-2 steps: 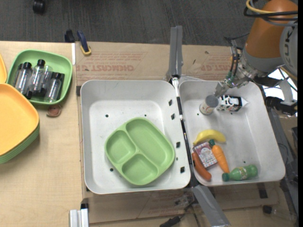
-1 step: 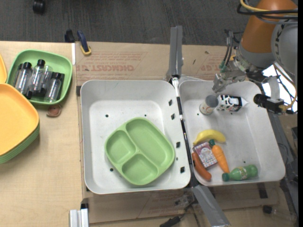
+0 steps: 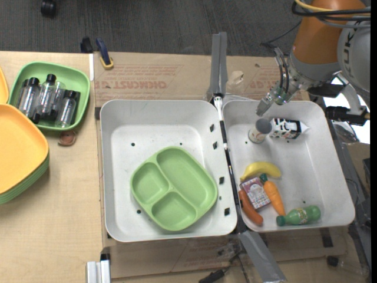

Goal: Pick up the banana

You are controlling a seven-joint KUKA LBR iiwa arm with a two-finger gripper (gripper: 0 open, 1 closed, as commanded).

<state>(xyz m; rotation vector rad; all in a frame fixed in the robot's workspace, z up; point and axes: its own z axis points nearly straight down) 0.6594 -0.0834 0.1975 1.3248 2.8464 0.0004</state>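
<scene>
The yellow banana (image 3: 262,170) lies in the right bin (image 3: 330,175), near its left-centre, just above a pink box (image 3: 254,193) and a carrot (image 3: 273,197). My gripper (image 3: 265,105) hangs over the bin's far left part, well above the banana in the view and apart from it. Right below the gripper sit a small grey round object (image 3: 263,125) and a black-and-white carton (image 3: 287,128).
A green bottle (image 3: 299,215) and a red sausage-like piece (image 3: 250,210) lie at the right bin's near edge. The left bin (image 3: 118,158) holds a green divided plate (image 3: 174,187). Left of the bins stand a green tray of bottles (image 3: 50,96) and stacked orange plates (image 3: 17,152).
</scene>
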